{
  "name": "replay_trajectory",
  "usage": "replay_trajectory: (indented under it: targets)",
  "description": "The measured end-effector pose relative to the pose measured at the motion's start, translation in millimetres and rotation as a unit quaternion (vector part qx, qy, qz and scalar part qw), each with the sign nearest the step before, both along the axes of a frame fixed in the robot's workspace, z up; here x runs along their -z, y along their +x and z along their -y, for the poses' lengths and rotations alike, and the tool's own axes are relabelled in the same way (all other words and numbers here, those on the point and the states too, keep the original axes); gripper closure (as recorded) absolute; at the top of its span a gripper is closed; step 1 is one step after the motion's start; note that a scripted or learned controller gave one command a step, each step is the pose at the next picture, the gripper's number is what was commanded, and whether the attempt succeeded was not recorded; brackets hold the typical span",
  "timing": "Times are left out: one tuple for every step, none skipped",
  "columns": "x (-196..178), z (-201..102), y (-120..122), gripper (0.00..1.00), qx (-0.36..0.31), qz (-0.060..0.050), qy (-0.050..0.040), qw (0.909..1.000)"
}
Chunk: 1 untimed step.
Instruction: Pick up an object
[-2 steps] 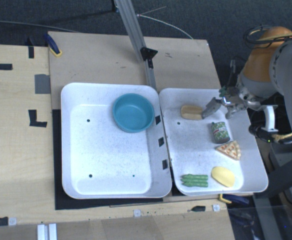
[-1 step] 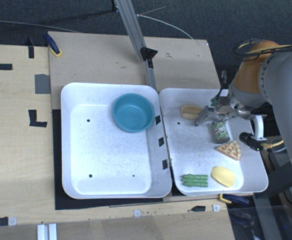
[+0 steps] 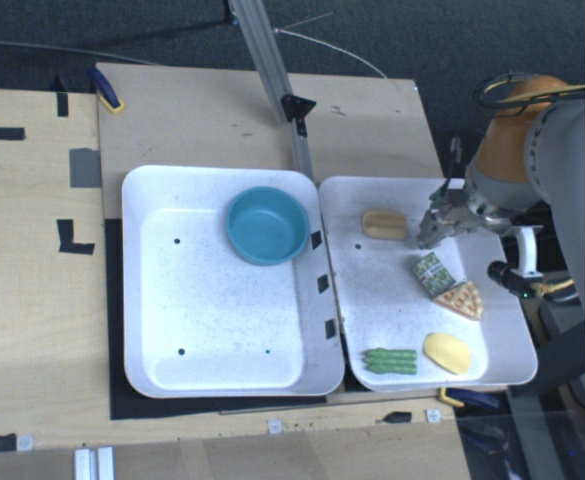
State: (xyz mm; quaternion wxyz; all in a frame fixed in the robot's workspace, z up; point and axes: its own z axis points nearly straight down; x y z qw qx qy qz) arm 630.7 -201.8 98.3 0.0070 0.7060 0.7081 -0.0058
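Camera view, lower right: yellow lemon (image 3: 446, 352) and green beans (image 3: 389, 360) in right bin (image 3: 372, 298); higher, pizza slice (image 3: 460, 300), green carton (image 3: 433, 273); bread roll (image 3: 384, 225) beside gripper (image 3: 434, 230), grip state unclear. Left bin (image 3: 202, 348): blue bowl (image 3: 267, 225).

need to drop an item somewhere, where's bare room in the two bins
Left bin: open floor below and left of the blue bowl. Right bin: a bare strip between bread piece and green beans; its right side is crowded.
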Motion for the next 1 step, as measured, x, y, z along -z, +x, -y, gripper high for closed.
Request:
replay_trajectory:
  targets:
    - [-46.9, -8.6, -2.0, 1.00, 0.001, 0.000, 0.0088, 1.0000]
